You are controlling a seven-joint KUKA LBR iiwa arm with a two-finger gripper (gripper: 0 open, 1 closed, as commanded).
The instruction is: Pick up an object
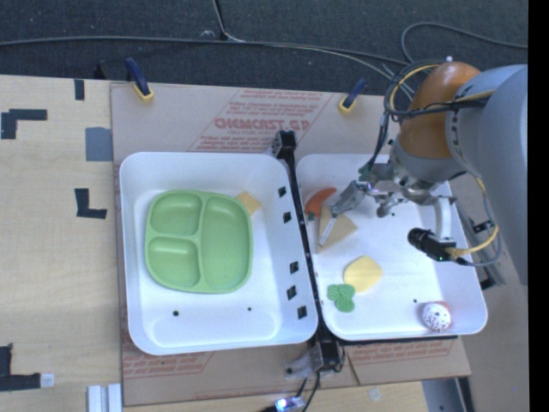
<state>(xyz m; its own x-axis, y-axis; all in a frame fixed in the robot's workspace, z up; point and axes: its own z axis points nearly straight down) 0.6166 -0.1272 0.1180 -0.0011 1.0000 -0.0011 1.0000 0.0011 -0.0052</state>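
Observation:
My gripper [346, 202] hangs over the upper left part of the right bin [463, 292], reaching in from the right. Its tip is right beside a red-orange piece [317, 198] and just above a tan wedge [340, 231]. Whether it touches either one is unclear. Lower in the same bin lie a yellow lump [363, 273], a small green clover-shaped piece [341, 297] and a white speckled ball [436, 316] in the near right corner.
The left bin [137, 307] holds a green divided plate [199, 239] and a small yellow piece [249, 202] by the plate's upper right corner. A black divider [296, 230] runs between the bins. Cables hang near the arm's wrist at the right.

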